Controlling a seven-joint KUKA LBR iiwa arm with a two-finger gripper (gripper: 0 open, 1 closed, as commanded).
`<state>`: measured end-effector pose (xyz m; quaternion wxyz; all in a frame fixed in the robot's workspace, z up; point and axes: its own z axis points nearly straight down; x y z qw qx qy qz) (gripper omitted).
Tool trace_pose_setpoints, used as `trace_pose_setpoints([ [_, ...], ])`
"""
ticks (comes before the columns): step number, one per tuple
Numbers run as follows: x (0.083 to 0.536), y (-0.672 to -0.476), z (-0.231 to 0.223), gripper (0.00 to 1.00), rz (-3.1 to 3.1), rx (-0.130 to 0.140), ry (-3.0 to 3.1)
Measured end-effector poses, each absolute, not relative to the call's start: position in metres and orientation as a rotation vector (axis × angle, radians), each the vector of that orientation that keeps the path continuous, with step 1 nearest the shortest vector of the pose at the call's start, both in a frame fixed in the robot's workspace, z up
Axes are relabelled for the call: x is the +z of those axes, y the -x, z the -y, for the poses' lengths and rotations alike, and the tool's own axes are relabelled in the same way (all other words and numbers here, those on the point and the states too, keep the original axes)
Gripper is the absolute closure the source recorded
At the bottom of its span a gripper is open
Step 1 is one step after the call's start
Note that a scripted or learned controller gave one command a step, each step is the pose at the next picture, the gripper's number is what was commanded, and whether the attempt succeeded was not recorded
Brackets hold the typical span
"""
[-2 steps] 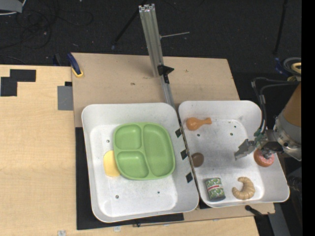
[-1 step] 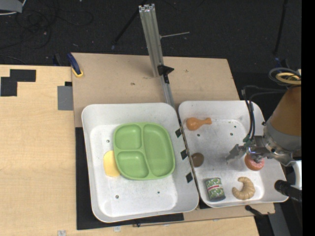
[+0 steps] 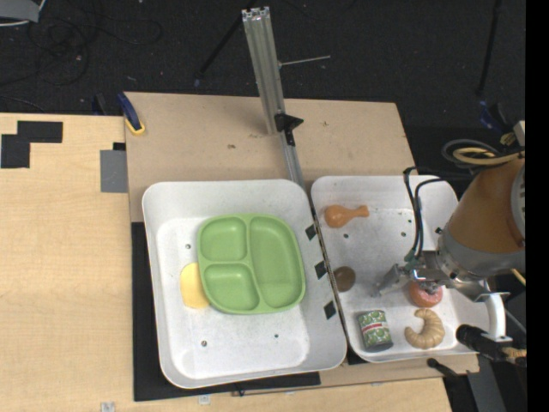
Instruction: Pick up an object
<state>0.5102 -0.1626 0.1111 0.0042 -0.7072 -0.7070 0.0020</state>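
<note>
Gripper (image 3: 418,280) hangs low in the right bin (image 3: 377,197), right over a red, tomato-like object (image 3: 425,295); its grip can't be made out. Croissant (image 3: 426,328) just below, green can (image 3: 374,329) alongside. Green 3-compartment plate (image 3: 251,263) fills the left bin (image 3: 171,204).

Pretty clearly a robotics lab we're looking at, not anyone's kitchen. The two white bins (image 3: 163,230) sit on a bare plywood bench (image 3: 343,136), an aluminium extrusion post (image 3: 264,67) is bolted upright behind them, and loose cables (image 3: 77,33) sprawl across the dark floor. The food in the bins is plastic toy stuff, like the croissant (image 3: 426,328).
</note>
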Motion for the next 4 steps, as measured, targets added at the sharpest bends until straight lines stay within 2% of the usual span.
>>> trace_pose_setpoints([
  [1, 0.124, -0.511, 0.165, 1.00, 2.212, 0.004, 2.224],
  [2, 0.170, -0.503, 0.162, 1.00, 2.219, 0.000, 2.224],
  [3, 0.213, -0.504, 0.163, 1.00, 2.224, -0.002, 2.222],
  [4, 0.212, -0.496, 0.109, 1.00, 2.223, 0.001, 2.214],
])
